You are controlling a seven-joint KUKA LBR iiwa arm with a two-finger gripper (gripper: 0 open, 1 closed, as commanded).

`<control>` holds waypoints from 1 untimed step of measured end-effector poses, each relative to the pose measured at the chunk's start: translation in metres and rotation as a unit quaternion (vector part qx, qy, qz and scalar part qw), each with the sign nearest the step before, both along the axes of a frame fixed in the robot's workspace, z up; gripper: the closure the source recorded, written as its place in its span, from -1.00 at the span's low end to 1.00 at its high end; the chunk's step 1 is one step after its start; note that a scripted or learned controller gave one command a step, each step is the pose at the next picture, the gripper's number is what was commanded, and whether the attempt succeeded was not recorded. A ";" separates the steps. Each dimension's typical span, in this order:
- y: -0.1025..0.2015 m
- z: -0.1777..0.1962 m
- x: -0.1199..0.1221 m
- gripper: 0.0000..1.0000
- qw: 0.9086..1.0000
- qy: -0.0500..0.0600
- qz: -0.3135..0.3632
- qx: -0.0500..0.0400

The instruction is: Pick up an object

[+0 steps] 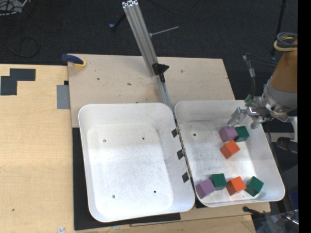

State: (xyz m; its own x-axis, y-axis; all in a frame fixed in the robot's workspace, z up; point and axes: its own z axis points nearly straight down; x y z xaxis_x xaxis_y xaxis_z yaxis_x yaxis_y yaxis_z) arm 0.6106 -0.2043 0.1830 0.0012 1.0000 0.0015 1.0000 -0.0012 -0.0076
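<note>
Bins: I count two white bins on the tabletop, the left bin (pixel 129 164) and the right bin (pixel 204 125), side by side.
Cubes: seven, all in the right bin; two purple, two orange, three green.
Upper cluster: purple cube (pixel 227 133), green cube (pixel 241 133) and orange cube (pixel 230 149) near the bin's far right corner, each sitting skewed to the bin walls.
Near edge: four more cubes in a row.
Pincer (pixel 241 114): hovering just above the upper cluster; I cannot tell its fingers' state.
Writing: none legible.
</note>
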 end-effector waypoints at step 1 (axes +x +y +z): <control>0.008 -0.054 -0.007 -1.00 1.000 -0.003 0.000 -0.001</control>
State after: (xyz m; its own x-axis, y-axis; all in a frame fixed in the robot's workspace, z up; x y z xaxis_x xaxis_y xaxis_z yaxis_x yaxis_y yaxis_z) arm 0.6041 -0.1966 0.1294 0.0020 1.0000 -0.0010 1.0000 -0.0020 -0.0006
